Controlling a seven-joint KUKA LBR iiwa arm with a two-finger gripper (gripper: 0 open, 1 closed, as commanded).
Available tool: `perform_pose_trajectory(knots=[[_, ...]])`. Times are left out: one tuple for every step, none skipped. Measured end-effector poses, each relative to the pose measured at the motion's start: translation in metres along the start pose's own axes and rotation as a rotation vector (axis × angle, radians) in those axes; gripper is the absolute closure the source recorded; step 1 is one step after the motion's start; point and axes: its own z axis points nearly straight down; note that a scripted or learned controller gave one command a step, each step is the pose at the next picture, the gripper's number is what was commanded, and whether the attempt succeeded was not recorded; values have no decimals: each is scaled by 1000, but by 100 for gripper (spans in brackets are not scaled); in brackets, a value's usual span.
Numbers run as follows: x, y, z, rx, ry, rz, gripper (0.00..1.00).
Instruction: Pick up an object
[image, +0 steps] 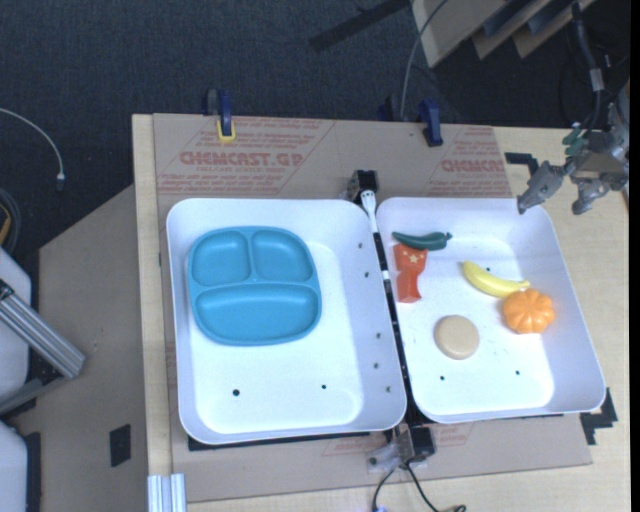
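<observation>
The right bin (560, 380) holds a small orange pumpkin (528, 311), a yellow banana (492, 279), a tan round cookie (458, 337), a red-orange carrot-like piece (410, 272) and a dark green pepper (423, 239). My gripper (557, 194) hangs at the far right, above the bin's back right corner, apart from all of them. Its two fingers are spread open with nothing between them.
The left bin (200, 390) carries a blue three-compartment plate (255, 285). Blue clamps (430, 120) hold the cardboard sheet at the back edge. Cables and a black fitting (365, 185) sit between the bins at the back.
</observation>
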Motion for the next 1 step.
perform_pose_trajectory(knots=[[1,2,-8,-13,-2,-4,0]])
